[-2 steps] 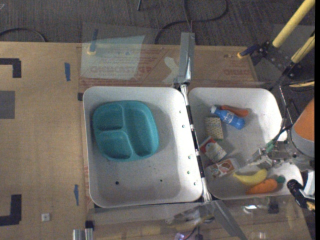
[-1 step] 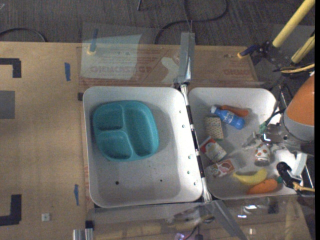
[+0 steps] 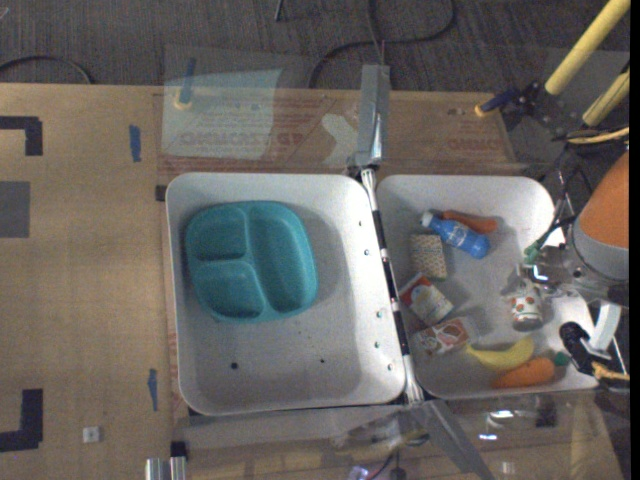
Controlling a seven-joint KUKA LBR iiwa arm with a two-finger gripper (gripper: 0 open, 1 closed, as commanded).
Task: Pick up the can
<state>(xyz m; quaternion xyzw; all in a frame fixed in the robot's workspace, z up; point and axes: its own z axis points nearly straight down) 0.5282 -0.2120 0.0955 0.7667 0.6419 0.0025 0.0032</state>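
Note:
A small white can with red marks [image 3: 527,308] stands near the right wall of the right bin [image 3: 500,190]. My gripper [image 3: 541,271] hangs just above and to the right of it, its lower part blurred against the can's top. A second can-like thing, red and white [image 3: 430,301], lies on its side at the bin's left. A tan patterned cylinder [image 3: 428,255] lies just above that one.
The right bin also holds a blue bottle [image 3: 460,236], an orange stick [image 3: 470,221], a small carton [image 3: 444,336], a banana [image 3: 502,353] and a carrot [image 3: 526,372]. A teal divided plate [image 3: 250,258] sits in the left bin [image 3: 270,378].

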